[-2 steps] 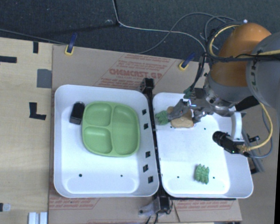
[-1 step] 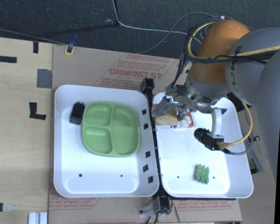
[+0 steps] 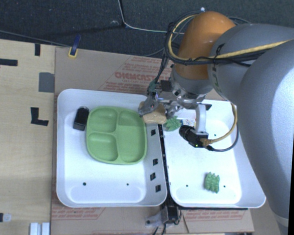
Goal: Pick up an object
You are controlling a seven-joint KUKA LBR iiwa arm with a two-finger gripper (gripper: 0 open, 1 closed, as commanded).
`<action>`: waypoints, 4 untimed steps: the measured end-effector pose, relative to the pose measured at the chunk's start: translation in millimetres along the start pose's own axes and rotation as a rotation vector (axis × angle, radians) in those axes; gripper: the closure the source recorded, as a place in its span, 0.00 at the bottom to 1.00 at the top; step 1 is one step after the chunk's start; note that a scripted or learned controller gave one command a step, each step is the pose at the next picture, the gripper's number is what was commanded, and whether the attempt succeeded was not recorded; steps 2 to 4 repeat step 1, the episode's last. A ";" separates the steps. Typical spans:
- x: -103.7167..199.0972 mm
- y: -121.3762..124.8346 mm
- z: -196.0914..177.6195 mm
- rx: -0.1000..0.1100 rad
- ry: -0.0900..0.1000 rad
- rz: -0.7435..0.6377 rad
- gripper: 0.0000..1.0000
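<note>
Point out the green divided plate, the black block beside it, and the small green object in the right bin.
green divided plate point(image 3: 116, 136): camera view, on its central ridge.
black block point(image 3: 80, 118): camera view, on its top face.
small green object point(image 3: 212, 182): camera view, on its middle.

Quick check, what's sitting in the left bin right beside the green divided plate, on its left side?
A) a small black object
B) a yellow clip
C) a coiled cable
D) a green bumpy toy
A: a small black object lies in the left bin against the left edge of the green divided plate; the green bumpy toy is in the right bin.
</note>
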State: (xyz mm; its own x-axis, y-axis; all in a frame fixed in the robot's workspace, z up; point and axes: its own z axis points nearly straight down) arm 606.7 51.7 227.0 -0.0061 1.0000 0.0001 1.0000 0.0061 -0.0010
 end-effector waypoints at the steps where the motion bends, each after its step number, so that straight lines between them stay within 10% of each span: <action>1: 39.9 26.7 1.5 -0.001 0.000 0.001 1.00; 4: 39.9 26.7 1.5 -0.001 0.000 0.001 1.00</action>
